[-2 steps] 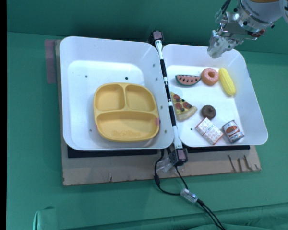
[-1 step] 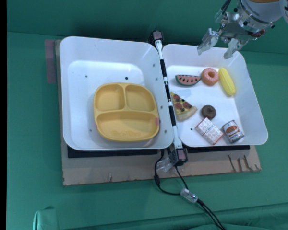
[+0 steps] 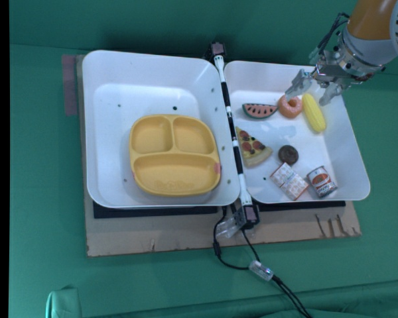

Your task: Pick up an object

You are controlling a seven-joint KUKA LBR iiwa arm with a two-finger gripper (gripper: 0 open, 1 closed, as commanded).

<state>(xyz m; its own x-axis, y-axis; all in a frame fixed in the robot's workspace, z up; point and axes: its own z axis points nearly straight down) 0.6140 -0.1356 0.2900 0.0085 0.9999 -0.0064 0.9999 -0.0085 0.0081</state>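
My jaws [image 3: 314,86] hang spread wide and empty above the right bin [image 3: 358,171], over the corn [image 3: 314,113] beside the donut [image 3: 290,106]. Nothing is lifted yet; descent and grasp remain.

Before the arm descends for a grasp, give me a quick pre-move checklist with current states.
1. Fingers spread: ok, gripper is open, nothing between the fingers.
2. Target under gripper: ok, corn cob and pink donut lie just below it.
3. Target isolated: not ok, corn cob and donut sit close together; touching or not, cannot tell.
4. Wall room: cannot tell, right bin rim is near the corn.
5. Other items out of the path: ok, watermelon slice, pizza slice, can lie apart.
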